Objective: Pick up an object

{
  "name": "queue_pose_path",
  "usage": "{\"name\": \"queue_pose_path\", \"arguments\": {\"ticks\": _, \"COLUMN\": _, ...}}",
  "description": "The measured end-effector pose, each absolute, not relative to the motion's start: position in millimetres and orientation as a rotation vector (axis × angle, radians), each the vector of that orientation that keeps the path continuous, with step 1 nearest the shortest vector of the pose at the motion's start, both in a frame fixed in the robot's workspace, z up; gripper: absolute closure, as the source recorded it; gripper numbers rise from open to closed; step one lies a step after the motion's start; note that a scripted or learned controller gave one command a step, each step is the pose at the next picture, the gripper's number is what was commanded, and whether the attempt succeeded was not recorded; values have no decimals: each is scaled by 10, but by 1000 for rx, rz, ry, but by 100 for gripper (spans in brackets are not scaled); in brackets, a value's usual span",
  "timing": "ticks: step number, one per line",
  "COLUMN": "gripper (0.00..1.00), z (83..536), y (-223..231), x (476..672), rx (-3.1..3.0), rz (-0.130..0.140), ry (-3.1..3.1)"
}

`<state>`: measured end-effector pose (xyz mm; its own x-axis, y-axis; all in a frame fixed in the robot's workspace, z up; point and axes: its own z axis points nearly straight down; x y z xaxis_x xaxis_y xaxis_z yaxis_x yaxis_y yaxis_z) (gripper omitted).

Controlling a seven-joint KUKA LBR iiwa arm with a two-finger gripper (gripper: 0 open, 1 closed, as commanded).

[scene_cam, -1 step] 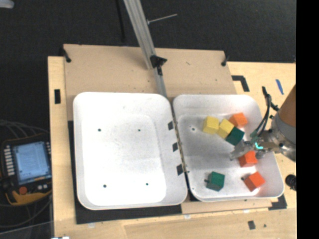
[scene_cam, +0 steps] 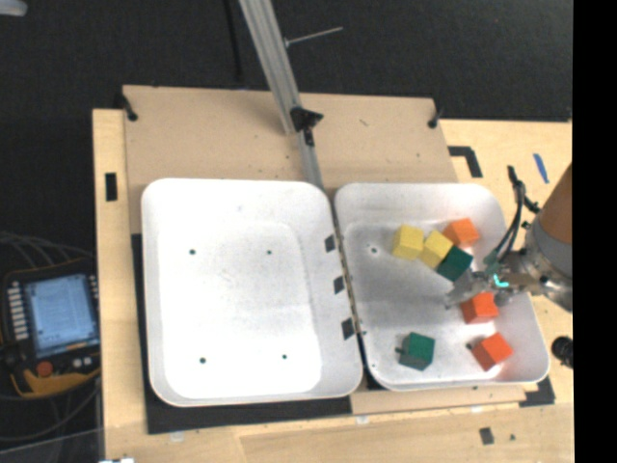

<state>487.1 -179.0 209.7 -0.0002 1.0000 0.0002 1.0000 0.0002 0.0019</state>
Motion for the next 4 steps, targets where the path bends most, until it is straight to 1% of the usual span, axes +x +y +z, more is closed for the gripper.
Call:
{"name": "queue_pose_path", "arguments": {"ticks": 1, "gripper": 0, "z": 1653, "y": -1798, "x": 4932, "rx": 2225, "rz": -5, "ry": 2220}}
{"name": "queue_pose_path", "arguments": {"ticks": 2, "gripper": 0, "z": 1057, "y": -1751, "x": 4979, "rx": 2225, "rz": -4, "ry": 2220}}
{"name": "queue_pose_path", "arguments": {"ticks": 3, "gripper": 0, "z": 981, "y": -1767, "x": 4987, "rx": 2224, "rz": -1, "ry": 2216}}
{"name": "queue_pose_path", "arguments": {"ticks": 4, "gripper": 100, "z": 1093, "y": -1775, "x": 4998, "rx": 2230, "rz": 5, "ry": 2207}}
